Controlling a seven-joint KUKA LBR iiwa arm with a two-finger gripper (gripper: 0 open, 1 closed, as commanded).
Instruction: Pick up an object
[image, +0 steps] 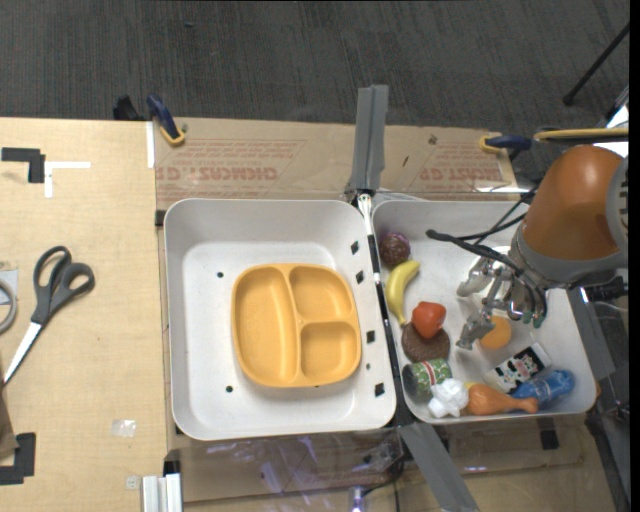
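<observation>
Orange fruit (497, 333) lies just beside my gripper (478, 325) in the right bin (580, 330), my fingers apart and holding nothing, so picking up remains undone.

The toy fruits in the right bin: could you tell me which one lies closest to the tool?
The orange. It sits right beside the tool, while the banana, the red tomato and the purple fruit lie farther left.

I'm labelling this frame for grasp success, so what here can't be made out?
- Gripper: finger state unclear in the camera view; metal parts blur together.
- Orange fruit: partly covered by the gripper, contact unclear.
- Black-and-white item: too small to identify.
- Scissors: blade tips cut off at left edge.
</observation>
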